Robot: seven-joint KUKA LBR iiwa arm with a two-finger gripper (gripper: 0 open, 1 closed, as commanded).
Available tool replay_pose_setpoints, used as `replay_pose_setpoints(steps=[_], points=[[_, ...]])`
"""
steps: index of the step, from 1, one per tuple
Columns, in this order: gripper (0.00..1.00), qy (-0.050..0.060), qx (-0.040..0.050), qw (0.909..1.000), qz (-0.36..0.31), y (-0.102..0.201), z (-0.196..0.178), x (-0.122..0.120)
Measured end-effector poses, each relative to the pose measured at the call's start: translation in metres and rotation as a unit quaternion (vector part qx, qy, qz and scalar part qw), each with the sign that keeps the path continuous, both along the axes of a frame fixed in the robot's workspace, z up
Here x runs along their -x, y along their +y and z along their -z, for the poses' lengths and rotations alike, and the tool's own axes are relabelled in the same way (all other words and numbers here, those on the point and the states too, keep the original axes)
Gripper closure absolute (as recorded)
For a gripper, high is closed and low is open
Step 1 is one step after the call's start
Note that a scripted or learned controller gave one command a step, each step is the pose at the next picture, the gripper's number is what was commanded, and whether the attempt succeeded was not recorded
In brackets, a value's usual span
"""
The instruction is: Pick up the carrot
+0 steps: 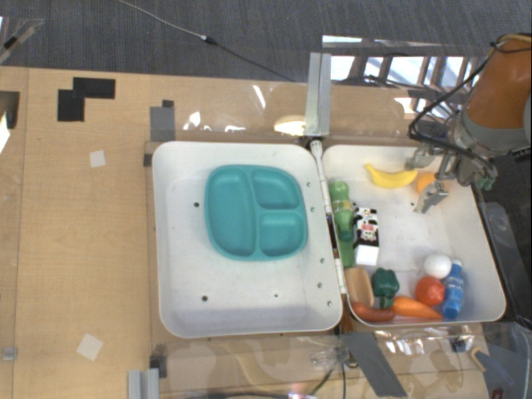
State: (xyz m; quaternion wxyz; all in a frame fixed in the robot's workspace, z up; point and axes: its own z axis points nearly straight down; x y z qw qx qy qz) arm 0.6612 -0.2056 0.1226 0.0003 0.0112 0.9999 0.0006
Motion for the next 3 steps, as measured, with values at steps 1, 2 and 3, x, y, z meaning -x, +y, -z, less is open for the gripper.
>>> replay_pose_setpoints(steps=[1,2,3], points=[[0.0,0.005,0.0004,0.999,0.045,-0.001,0.036,-0.004],[1.0,-0.009,0.0029,0.999,0.043,0.0,0.02,-0.011],[1.0,-0.009,0.0026,0.9887,-0.15,0.063,-0.086,0.019]])
